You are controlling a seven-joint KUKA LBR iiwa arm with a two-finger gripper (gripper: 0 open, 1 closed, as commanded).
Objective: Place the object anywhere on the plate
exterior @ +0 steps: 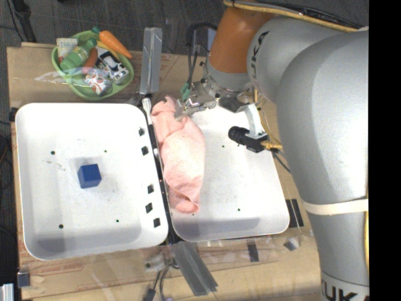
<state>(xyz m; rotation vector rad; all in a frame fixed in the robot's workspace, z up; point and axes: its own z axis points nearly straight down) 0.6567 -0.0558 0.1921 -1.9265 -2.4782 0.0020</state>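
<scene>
Object: a small blue cube [89, 175], solid colour, resting flat on the floor of the left white bin [37, 231], in the left-centre of the frame, well apart from the bin walls. One face points up; its edges sit slightly turned relative to the bin sides. Nothing touches it. No plate can be identified.
</scene>
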